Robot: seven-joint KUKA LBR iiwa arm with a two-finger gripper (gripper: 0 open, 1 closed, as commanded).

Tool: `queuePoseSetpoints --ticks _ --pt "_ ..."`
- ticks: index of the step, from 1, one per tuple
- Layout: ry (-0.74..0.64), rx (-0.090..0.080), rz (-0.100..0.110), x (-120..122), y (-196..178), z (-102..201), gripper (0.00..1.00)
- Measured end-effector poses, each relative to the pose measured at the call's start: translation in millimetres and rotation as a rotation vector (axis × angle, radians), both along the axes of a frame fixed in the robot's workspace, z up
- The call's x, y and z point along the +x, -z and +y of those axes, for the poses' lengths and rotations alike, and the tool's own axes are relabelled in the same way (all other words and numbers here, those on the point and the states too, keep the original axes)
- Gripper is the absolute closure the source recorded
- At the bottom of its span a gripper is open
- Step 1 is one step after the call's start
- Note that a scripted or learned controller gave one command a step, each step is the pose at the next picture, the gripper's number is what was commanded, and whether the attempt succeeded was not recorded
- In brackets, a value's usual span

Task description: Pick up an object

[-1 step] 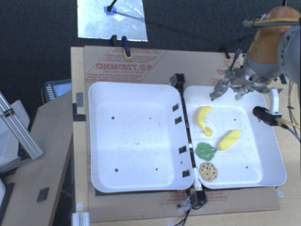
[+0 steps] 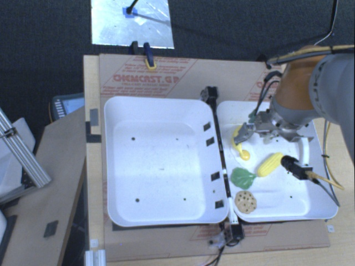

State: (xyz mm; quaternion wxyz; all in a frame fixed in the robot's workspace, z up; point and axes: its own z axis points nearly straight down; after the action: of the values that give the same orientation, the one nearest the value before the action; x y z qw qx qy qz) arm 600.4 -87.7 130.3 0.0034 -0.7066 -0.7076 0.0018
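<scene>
- beside the yellow curved piece lie a corn cob, a green leafy piece and a cookie, all in the right bin.
- the piece lies by the divider, its long axis running back to front and its rounded end frontward.
- the gripper hangs over its rear end; spread or closed, cannot tell.

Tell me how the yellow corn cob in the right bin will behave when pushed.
The corn cob looks rounded and elongated, so it would probably roll sideways on the flat floor of the right bin. Its plastic-like look suggests it is stiff and light, perhaps slippery.
</scene>
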Motion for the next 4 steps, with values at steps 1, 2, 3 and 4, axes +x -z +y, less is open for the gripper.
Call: queuePoseSetpoints --ticks 1,2,3,4 --pt "0.0 -0.002 -0.005 -8 43 3 0.0" --pt "0.001 -0.003 -0.01 -6 30 2 1.0" --pt "-0.01 0.0 -0.024 -13 -120 60 1.0" --pt "-0.009 0.0 -0.022 4 -213 110 1.0"
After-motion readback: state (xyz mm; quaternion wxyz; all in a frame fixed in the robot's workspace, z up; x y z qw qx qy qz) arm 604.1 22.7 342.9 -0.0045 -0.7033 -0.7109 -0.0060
